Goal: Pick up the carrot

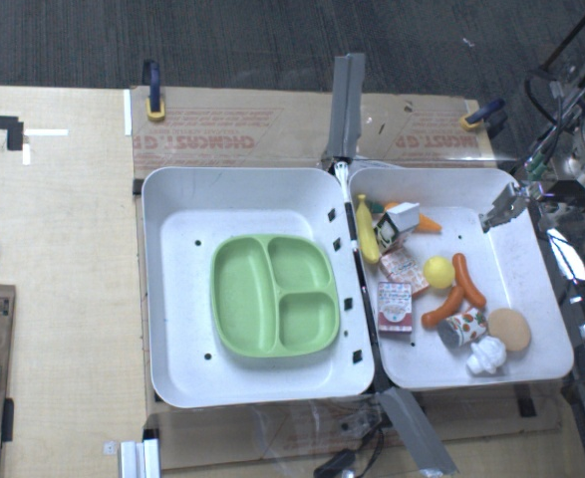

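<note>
Carrot (429, 224) lies in the right bin (531, 366), upper part, partly under a small carton (402, 217), untouched. Gripper (501, 210) hovers near the bin's upper right rim, apart from the carrot; its state cannot be told. Approach, grasp and lift all remain.
</note>
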`<state>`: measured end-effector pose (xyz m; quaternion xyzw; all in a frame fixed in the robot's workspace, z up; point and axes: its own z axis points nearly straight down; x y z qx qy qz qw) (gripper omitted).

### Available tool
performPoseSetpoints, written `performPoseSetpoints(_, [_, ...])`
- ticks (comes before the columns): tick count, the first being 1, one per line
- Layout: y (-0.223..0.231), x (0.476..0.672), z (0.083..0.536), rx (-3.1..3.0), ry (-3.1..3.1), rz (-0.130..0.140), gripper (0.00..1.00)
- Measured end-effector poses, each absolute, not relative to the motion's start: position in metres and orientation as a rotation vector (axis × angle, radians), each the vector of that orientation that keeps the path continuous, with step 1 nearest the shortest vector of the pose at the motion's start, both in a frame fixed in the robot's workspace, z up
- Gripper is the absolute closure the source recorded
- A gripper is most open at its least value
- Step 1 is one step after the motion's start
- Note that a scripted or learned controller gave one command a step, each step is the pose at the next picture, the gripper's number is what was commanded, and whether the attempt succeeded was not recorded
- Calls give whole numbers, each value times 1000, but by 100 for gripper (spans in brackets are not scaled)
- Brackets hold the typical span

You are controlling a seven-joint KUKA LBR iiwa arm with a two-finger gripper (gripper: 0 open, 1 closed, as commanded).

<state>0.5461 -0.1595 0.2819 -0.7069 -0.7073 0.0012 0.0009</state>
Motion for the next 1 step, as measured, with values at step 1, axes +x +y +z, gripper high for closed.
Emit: performPoseSetpoints(1, [-156, 615, 151, -1772, -2593, 1, 0])
